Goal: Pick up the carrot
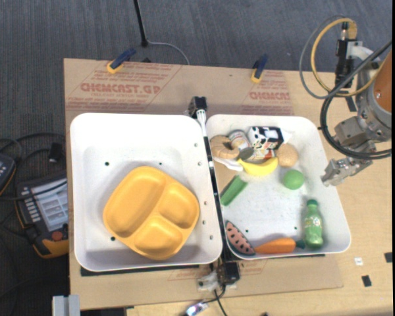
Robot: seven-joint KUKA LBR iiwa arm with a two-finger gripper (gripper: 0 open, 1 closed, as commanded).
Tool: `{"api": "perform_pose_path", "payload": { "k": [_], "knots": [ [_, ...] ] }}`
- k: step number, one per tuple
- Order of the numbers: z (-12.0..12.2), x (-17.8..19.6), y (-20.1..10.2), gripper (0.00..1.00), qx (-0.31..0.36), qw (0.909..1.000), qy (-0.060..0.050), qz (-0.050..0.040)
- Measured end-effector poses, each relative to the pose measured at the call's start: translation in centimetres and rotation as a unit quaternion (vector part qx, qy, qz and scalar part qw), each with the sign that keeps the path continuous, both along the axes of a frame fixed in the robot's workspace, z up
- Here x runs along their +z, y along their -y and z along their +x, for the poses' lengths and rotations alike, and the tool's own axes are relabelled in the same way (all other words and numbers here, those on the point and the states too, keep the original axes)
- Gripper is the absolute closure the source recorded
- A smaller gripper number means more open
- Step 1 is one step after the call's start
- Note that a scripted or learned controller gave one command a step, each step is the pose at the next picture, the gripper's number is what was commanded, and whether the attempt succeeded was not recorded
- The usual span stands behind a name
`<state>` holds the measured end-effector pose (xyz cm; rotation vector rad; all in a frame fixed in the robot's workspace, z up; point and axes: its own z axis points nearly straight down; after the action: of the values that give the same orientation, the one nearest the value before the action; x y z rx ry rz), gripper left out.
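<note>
While the orange plastic carrot lies untouched at six o'clock in your right white bin, the gripper waits at three o'clock; whether its fingers are apart, I cannot tell.

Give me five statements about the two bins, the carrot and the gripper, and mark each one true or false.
1. The carrot lies in the right bin, along its near wall. True.
2. The yellow divided plate sits in the right bin. False: it sits in the left bin.
3. The gripper holds the carrot. False: it is at the right bin's right rim, apart from the carrot.
4. The green bottle stands beside the carrot's right end. True.
5. The watermelon slice lies to the right of the carrot. False: it lies to its left, near the divider.
</note>
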<state>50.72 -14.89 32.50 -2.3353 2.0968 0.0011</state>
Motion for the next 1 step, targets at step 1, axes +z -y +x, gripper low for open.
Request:
{"api": "perform_pose_path", "payload": {
  "k": [1],
  "knots": [
    [3.71,-0.96,2.36,1.0,0.279,0.9604,0.0,0.0004]
  ]
}}
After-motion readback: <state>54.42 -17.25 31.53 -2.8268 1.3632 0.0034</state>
